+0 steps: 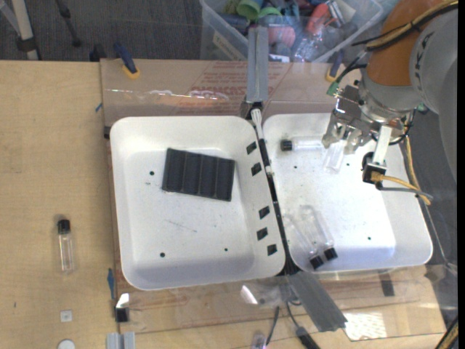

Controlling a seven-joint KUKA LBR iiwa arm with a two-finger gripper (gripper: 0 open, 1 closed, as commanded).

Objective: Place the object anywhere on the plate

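A dark ribbed rectangular plate point(197, 173) lies flat in the left bin point(138, 260), toward its back. In the right bin point(399, 231) a clear vial with a black cap point(299, 145) lies on its side near the back left corner. A second clear vial with a black cap point(317, 237) lies near the front left of that bin. My gripper point(340, 147) hangs over the back of the right bin, just right of the first vial. A pale, clear shape sits directly under it; I cannot tell what it is.
A raised divider with black clips point(263, 195) separates the two bins. Another small vial point(65, 244) lies on the wooden bench at the far left. A clear tub of mixed coloured items point(290, 9) stands behind the bins. A yellow cable point(396, 184) trails from the wrist.
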